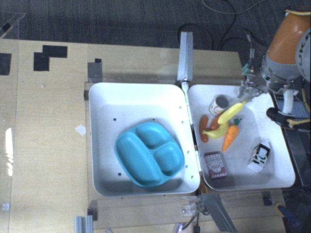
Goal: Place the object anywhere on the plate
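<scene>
So far nothing is sitting on the blue plate (149, 153) in your left bin (104, 101); the banana (229, 112) is lying in the right bin (284, 171) among a carrot (230, 135) and can (219, 103). Your pincer (249, 85) is hovering beside it, its state untellable, so everything is remaining.

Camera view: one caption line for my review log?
Gripper at right bin's far edge by yellow banana; blue three-compartment plate in left bin.

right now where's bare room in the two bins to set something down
Free: the left bin floor around the blue plate, and the plate's compartments. Right bin: a patch between carrot and white carton. Crowded around the banana.
</scene>
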{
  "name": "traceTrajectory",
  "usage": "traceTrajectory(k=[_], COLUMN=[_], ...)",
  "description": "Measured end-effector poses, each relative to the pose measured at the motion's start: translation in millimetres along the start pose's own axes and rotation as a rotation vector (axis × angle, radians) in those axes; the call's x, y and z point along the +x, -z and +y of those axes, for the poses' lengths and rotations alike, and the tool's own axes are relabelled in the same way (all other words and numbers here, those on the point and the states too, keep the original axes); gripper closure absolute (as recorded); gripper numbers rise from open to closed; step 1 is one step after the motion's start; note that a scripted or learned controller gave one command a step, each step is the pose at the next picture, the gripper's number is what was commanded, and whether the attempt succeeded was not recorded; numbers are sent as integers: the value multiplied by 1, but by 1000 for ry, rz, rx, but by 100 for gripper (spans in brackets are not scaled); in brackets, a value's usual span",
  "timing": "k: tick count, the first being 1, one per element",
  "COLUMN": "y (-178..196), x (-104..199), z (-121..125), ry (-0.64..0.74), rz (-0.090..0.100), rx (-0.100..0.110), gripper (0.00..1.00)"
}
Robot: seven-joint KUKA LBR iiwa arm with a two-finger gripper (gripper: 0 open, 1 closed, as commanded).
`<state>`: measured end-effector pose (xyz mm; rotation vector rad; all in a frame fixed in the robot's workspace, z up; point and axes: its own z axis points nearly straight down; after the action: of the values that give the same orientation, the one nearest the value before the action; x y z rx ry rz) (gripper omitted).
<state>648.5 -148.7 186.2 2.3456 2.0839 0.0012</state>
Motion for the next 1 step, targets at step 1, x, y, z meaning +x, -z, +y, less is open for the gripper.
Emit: traceTrajectory(k=[1], y=[-52], x=[-10], z=[-9], ry=[147], rz=[2], rx=[-1], gripper=[100])
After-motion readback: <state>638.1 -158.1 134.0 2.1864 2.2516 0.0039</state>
